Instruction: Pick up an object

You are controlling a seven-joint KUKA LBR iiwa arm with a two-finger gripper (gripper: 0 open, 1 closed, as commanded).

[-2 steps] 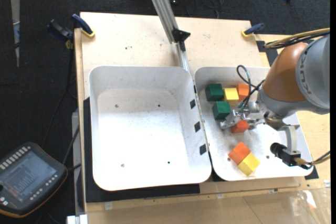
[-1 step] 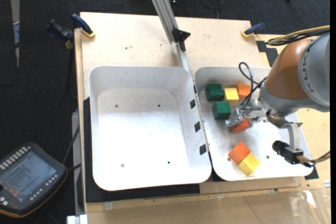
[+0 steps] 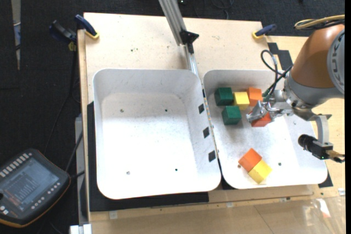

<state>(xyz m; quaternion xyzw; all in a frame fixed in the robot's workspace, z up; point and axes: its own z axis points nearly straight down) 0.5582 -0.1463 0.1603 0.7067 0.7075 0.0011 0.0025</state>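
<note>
Nearest the camera: teach pendant on the floor, well left of the right bin. Inside that bin, near its front wall, an orange block touches a yellow block; the pair runs diagonally, orange toward the bin's centre, yellow toward the front. At the bin's back end: green block, yellow cube and orange cube in a row, touching; second green block just in front of them. Gripper sits right of that second green block, over a red-orange block. Block looks squarish, long axis not readable. Block lies directly at the fingertips, partly hidden; cannot tell if the fingers are apart or clamped on it.
</note>
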